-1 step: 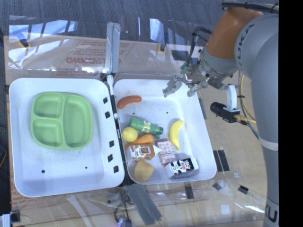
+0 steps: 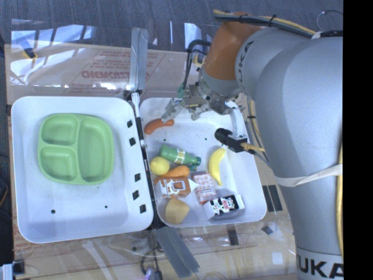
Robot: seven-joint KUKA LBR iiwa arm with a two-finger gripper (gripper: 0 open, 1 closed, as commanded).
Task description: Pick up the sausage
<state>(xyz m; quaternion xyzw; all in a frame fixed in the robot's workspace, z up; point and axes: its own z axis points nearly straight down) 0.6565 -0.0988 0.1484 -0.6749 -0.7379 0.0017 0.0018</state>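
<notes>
Right bin (image 2: 252, 174), near edge: milk carton (image 2: 224, 206), potato (image 2: 177, 210). Mid-bin: carrot (image 2: 175, 172), banana (image 2: 217, 164), green bottle (image 2: 178, 156). Far left corner: sausage (image 2: 158, 125) lying flat. Gripper (image 2: 182, 106) just beside sausage's right end; finger opening not discernible, nothing seen held.

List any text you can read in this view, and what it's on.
"UKA": grey letters on the arm's base, cut off at the frame's edge.
Red print on the clear sheet behind the bins: too blurred to read.
Print on the small cartons: too small to read.
</notes>
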